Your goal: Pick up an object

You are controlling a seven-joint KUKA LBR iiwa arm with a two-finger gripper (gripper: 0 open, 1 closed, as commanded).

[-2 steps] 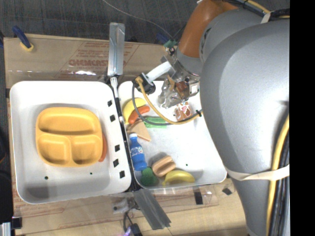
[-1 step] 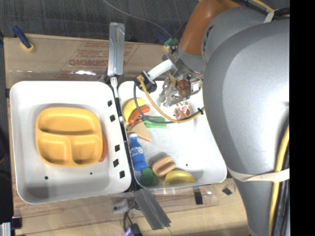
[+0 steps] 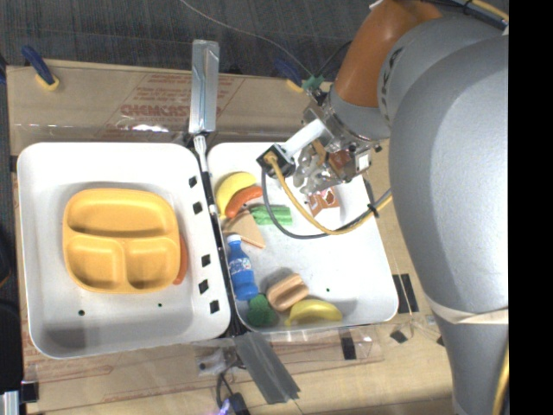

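Gripper [image 3: 321, 180] hovers over upper part of right bin [image 3: 367, 258]; whether claw is open or closed, cannot tell. Toys crowd left side: banana [image 3: 232, 186], blue bottle [image 3: 239, 268], hot dog [image 3: 286, 290]. Hot dog stands freer; better to descend straight, centred on it, away from wall.

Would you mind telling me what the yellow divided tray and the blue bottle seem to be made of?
The yellow divided tray looks like moulded plastic with a matte to slightly satin finish: even colour, rounded compartment edges, soft highlights. The blue bottle also seems plastic, somewhat glossy, with a white cap; it is too small to say more.
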